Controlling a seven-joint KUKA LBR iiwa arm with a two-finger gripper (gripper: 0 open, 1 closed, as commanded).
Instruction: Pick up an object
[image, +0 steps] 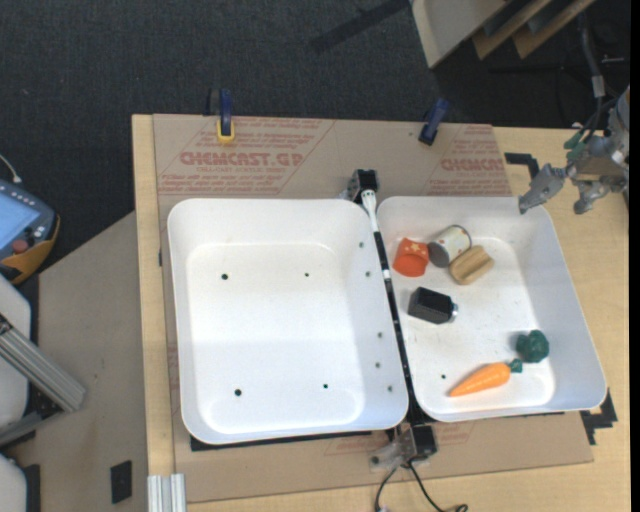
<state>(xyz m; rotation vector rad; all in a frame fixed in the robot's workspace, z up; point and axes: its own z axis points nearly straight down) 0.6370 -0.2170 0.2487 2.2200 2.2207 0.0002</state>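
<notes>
Brown board covers the bench (300, 150), held at the far edge by clamps, and on it sit two shallow white bins side by side. Taking the black block (432, 305) near the middle of the right bin (560, 300) as the landmark: an orange cup-like piece (410, 257) lies just beyond it toward the far rim, with a small tin can (450, 241) and a tan cork-like piece (470, 264) touching or nearly touching each other to that piece's right. Nearer the camera than the block, and to its right, lies a toy carrot (483, 378) with its green top (532, 346) pointing toward the bin's right wall. The left bin (200, 300) is across the divider from the block.

The gripper (560, 190) hangs well away from the block, past the right bin's far right corner (above the rim rather than over the contents). Its two fingers are spread apart with nothing between them. By my reading, the pick has not begun: no object is chosen or touched, so the approach, descent, grasp and lift all remain.
</notes>
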